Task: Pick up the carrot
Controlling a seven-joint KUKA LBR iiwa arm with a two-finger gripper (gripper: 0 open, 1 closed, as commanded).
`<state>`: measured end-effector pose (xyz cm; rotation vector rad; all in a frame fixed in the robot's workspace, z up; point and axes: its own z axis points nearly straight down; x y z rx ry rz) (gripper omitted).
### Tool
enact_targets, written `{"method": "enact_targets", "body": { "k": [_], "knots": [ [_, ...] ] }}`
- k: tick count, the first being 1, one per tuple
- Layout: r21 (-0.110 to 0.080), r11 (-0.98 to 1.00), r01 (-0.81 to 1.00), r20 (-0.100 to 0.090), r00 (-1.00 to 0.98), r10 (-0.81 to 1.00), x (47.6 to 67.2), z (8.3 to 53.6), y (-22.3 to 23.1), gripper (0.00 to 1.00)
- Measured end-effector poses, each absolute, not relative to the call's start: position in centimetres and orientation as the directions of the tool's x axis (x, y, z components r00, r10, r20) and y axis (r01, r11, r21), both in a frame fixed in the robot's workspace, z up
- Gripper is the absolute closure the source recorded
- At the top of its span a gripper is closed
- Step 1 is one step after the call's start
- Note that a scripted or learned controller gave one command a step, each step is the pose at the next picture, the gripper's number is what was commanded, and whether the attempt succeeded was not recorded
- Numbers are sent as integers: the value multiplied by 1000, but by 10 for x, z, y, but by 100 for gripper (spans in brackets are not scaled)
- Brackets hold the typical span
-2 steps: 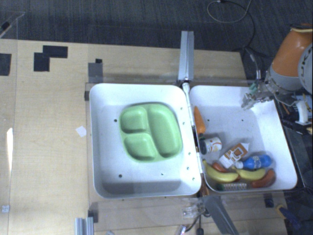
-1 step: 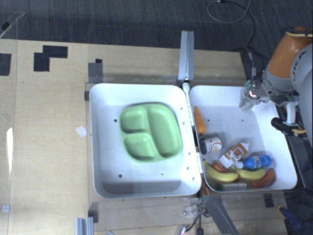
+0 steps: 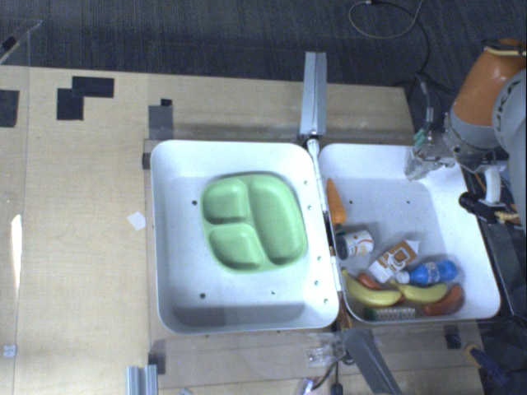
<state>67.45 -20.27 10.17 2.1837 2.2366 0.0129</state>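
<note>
Lying lengthwise against the left wall of the right bin, the carrot is a slim orange taper, its narrow tip pointing toward twelve o'clock and its thicker end toward six, where a dark item I cannot name sits just below it. I count one carrot. My pincer hangs over the same bin's corner at about two o'clock, well apart from the carrot, with nothing between its tips; whether they are apart or together I cannot tell at this size. At the bin's six o'clock end lie two yellow bananas, one beside the other, with a red piece behind each. Just above them rest one small white carton with an orange mark, one blue object, and one small white cup-like container near the carrot's thick end. The left bin holds one green divided tray with three compartments. Both bins sit side by side on the pale wooden surface.
</note>
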Motion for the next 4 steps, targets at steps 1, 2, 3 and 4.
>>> {"method": "enact_targets", "body": {
  "k": [1, 2, 3, 4],
  "knots": [
    [8, -13, 1000, -2, 13, 1000, 672, 88, -204, 100],
    [7, -8, 1000, -2, 8, 1000, 664, 87, -192, 100],
    [10, 111, 994, -4, -111, 994, 672, 89, -198, 100],
    [10, 156, 988, -5, -156, 988, 672, 89, -204, 100]
  ]
}}
